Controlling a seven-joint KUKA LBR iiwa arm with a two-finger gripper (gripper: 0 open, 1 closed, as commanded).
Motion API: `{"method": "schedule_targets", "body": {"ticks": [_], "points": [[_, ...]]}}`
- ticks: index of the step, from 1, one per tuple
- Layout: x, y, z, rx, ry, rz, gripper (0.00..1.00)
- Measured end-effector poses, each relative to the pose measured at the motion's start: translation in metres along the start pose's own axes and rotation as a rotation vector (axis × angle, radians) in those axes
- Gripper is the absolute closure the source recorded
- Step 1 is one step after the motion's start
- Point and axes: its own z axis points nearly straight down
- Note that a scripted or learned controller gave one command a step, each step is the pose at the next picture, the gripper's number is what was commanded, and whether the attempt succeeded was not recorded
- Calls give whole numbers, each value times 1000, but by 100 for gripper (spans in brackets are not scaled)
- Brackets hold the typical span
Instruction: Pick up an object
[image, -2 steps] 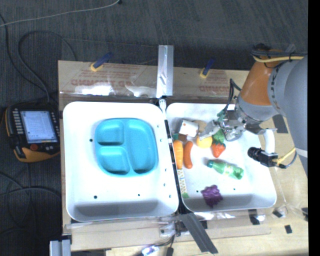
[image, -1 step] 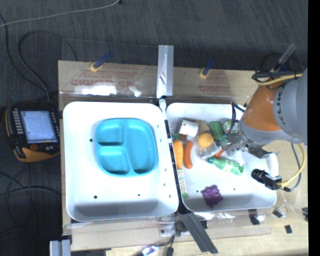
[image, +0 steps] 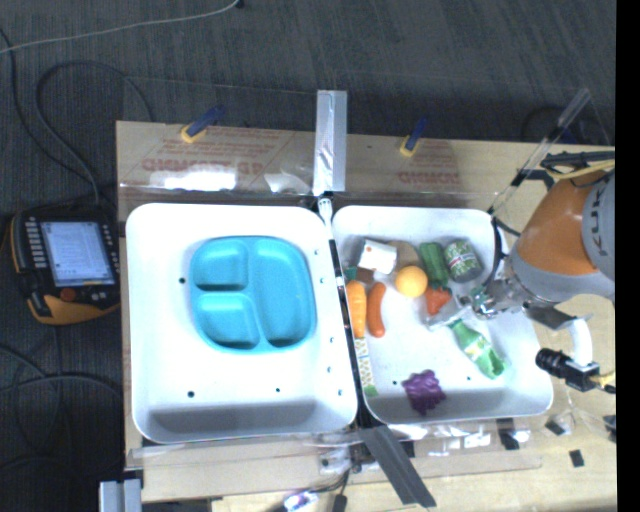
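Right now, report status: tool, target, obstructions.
Tool low in right bin, grip state unclear. Green bottle lying just below it, not lifted. Red piece and green can crowd close by.

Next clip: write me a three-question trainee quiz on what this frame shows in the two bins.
1. True or false: the blue tray lies in the left bin.
2. Which item lies nearest the right bin's front wall? A) purple grapes B) yellow ball C) green can
3. Fill in: the two carrots lie side by side next to the ____ between the bins.

Key
1. True.
2. A.
3. Divider. The tool is over the right bin, beside the green bottle.
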Motion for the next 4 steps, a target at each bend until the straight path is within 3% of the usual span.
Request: {"method": "schedule_targets", "body": {"ticks": [1,2,3,4], "points": [[-2,11,1,11,-4,-119,0],[-2,76,6,58,15,-101,0],[-8,12,1,5,0,-193,0],[29,78,-108,21,0,102,0]]}}
